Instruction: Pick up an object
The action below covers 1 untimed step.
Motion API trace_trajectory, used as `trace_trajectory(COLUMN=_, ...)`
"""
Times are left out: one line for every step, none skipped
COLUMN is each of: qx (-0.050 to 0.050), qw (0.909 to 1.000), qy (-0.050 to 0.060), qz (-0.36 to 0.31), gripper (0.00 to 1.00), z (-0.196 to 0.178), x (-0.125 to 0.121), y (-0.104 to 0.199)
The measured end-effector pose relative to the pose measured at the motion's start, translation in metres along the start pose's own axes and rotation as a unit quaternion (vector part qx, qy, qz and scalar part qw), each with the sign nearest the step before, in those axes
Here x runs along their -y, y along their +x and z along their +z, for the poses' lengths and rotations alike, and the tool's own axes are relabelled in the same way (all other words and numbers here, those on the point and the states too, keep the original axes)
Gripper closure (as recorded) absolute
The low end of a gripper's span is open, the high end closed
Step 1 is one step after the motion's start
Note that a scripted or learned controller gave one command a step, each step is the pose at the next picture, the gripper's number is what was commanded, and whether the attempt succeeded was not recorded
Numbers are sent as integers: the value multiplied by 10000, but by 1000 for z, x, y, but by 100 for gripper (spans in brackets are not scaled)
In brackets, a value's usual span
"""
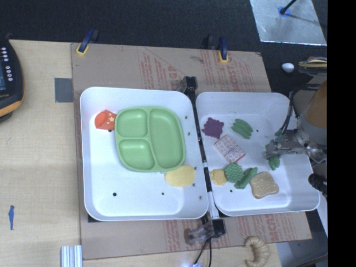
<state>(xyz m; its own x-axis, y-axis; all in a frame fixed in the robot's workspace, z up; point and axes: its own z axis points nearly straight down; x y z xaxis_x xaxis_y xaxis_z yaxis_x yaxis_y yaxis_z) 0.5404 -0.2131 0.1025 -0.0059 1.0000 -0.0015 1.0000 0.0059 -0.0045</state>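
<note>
Gripper (pixel 276 149): we see it at the right bin's (pixel 261 101) 3 o'clock edge; we cannot tell its spread.
Green piece (pixel 274 162): just beneath it.
Toast (pixel 263 186): at 5 o'clock.

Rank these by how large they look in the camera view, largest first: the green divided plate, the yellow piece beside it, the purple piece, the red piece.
1. green divided plate
2. yellow piece
3. purple piece and red piece: these look alike in size, so no ranking between them.
</note>
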Motion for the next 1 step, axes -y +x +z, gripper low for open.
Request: trace_trajectory(qx=-16, qw=10000, qy=-32, qz=-42, gripper=100, z=-27, x=-49, y=77)
